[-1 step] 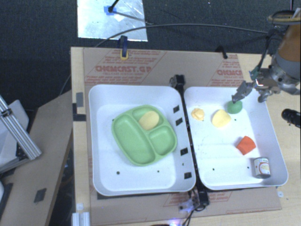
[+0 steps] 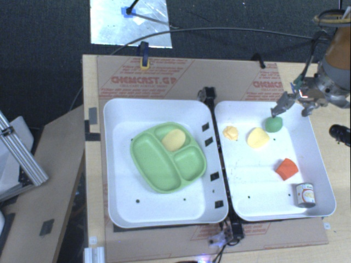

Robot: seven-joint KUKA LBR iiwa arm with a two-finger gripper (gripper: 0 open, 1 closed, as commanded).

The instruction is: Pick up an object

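**Claw spread over the right bin's far edge, nothing in it**

You've got two white bins side by side on the bench. Left bin (image 2: pixel 118 147) holds a green divided plate (image 2: pixel 164 160) w/ a yellow lump (image 2: pixel 174 140) in its upper compartment. Right bin (image 2: pixel 318 163) holds the loose items. The arm (image 2: pixel 335 59) comes in from the right, upper corner. Its gripper (image 2: pixel 295 107) sits over the bin's far side, fingers spread apart, nothing between them; left fingertip just above the green ball (image 2: pixel 273 124), can't tell if it touches. Beside the ball, toward you, a pale yellow piece (image 2: pixel 258 138); further left a small yellow piece (image 2: pixel 230 132). Orange block (image 2: pixel 287 169) lies nearer the front, apart from the rest. Small can (image 2: pixel 305 195) stands in the front right corner.
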